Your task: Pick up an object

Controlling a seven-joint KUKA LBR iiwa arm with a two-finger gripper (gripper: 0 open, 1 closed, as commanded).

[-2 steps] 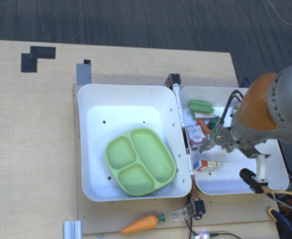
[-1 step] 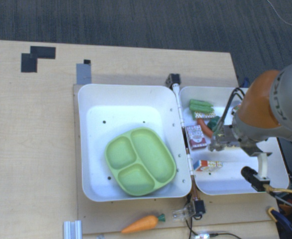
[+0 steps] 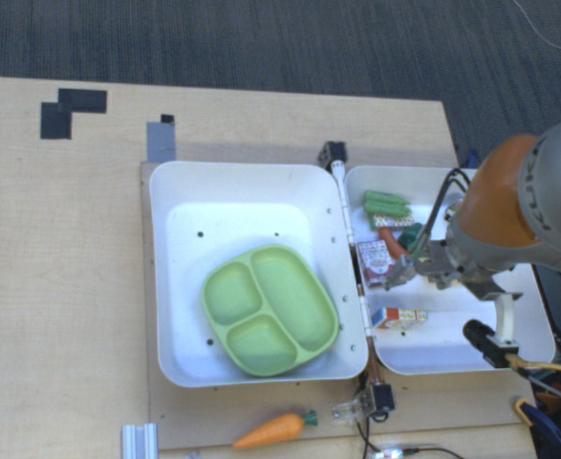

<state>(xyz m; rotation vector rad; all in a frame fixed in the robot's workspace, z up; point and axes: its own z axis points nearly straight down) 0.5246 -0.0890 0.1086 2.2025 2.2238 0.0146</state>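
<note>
Camera view: wooden bench (image 3: 60, 256) bears two white bins (image 3: 180, 194), dark carpet (image 3: 213, 27) beyond.

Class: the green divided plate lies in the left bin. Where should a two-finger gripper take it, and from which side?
Probably the raised rim of the green divided plate, from straight above: it lies flat in the left bin, so only rim and dividers offer a pinchable edge.

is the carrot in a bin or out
Out. The carrot lies on the bench in front of the left bin, past its rim.
</note>
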